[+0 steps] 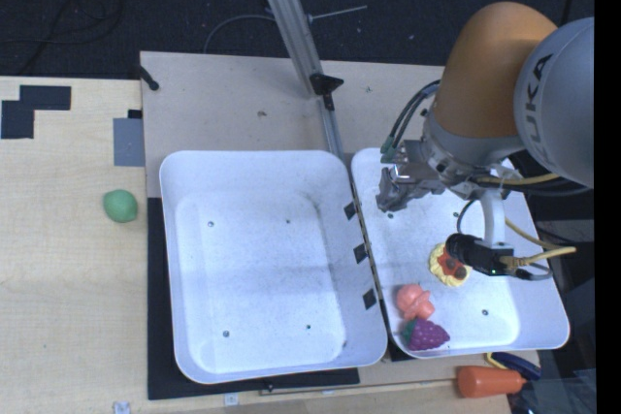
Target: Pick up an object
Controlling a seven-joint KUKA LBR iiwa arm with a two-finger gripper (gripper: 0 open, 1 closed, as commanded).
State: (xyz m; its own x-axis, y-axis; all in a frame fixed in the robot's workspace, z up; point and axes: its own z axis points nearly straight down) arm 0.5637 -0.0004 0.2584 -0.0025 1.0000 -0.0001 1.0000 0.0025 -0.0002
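Over the far corner of the right bin [524,305], beside the wall shared with the left bin [262,247]: pincer [392,191], hanging from the arm [505,73] low above bare white floor, with nothing seen in its grip. Width of its opening: cannot tell from this slant, the dark parts merging with shadow.

Toward the near end of the same bin, well apart from the pincer: pink fruit [415,301], touching or almost touching the grapes [427,335], which lie just nearer the rim. Near the bin's middle: yellow piece [446,269] with red marks, partly hidden. Left bin holding no candidates. Outside both bins, on the tabletop [58,286]: green ball [120,206] at the view's left, and an orange piece [490,381] beyond the right bin's near rim.

Step in hand, as judged: approach, ahead of any grasp; task apparently at its start, with no object lifted. Likeliest targets: the three in the right bin, being closest to the pincer.

Needed next, as judged: a traverse toward the view's bottom to stand above one object, then a descent and a closing.
- Pink fruit: rounded, likely to roll or slip unless taken across its middle.
- Grapes: lumpy, close to the rim and to the fruit, with little room on either side.
- Yellow piece: flat-looking, probably hard to get under.

Risk at the present spot: closing on nothing.
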